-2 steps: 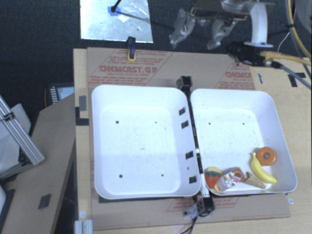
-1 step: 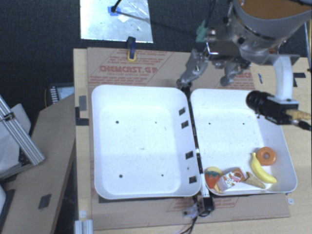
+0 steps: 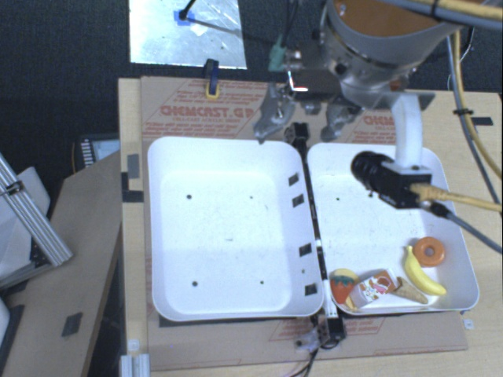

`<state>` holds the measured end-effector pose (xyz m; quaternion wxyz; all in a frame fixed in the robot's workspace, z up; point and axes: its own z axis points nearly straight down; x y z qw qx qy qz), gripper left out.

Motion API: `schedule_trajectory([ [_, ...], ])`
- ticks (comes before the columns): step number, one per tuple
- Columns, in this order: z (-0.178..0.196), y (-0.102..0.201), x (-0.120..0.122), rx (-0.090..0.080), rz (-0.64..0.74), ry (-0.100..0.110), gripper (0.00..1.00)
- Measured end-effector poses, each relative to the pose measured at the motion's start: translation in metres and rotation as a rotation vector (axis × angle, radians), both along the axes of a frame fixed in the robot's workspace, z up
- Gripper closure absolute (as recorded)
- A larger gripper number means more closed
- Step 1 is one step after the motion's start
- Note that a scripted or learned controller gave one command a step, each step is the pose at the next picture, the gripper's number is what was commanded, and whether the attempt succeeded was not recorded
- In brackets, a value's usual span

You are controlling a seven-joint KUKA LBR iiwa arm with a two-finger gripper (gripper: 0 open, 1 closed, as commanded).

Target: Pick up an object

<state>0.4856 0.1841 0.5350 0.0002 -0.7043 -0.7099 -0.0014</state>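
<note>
Hanging over "CHEMCAST GP" board (image 3: 196, 110): tool (image 3: 301, 129)

1. Dark blue carpet (image 3: 63, 53) covers the floor around the setup.
2. A shiny metal sheet (image 3: 187, 22) lies on the carpet at the top.
3. The tan bench (image 3: 130, 116) carries a cardboard sheet (image 3: 196, 104) printed with red lettering.
4. An aluminium rail (image 3: 27, 218) slants at left.

banana (image 3: 423, 274) in right bin (image 3: 346, 210), near corner
</note>
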Motion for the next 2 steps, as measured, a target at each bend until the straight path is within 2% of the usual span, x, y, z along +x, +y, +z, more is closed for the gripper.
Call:
schedule_trajectory([
  [1, 0.000, 0.053, 0.000, 0.000, 0.001, 0.001, 0.00],
  [2, 0.011, 0.051, 0.001, 0.001, -0.003, -0.002, 1.00],
])
